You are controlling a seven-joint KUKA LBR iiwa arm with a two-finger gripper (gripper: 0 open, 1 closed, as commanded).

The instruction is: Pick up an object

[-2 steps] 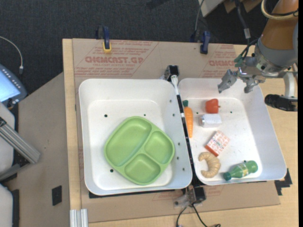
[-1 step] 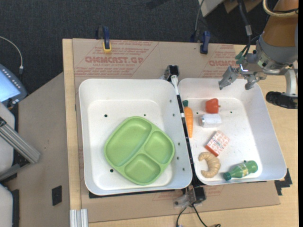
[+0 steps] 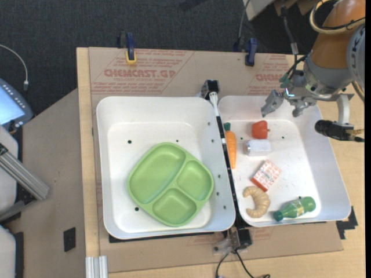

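The right bin (image 3: 316, 149) holds a red pepper (image 3: 260, 130), an orange carrot (image 3: 231, 147) against its left wall, a small grey-white block (image 3: 257, 147), a pink-and-white box (image 3: 266, 175), a tan croissant (image 3: 257, 200) and a green bottle (image 3: 295, 208) lying on its side. My gripper (image 3: 284, 105) hangs over the far edge of this bin, up and to the right of the red pepper. Its two fingers are spread apart with nothing between them.
In the left bin (image 3: 110, 155) lies a green divided plate (image 3: 170, 183). Blue clamps (image 3: 129, 44) (image 3: 250, 50) stand at the back edge of the brown board. A black bracket (image 3: 210, 88) sits where the bins meet at the back.
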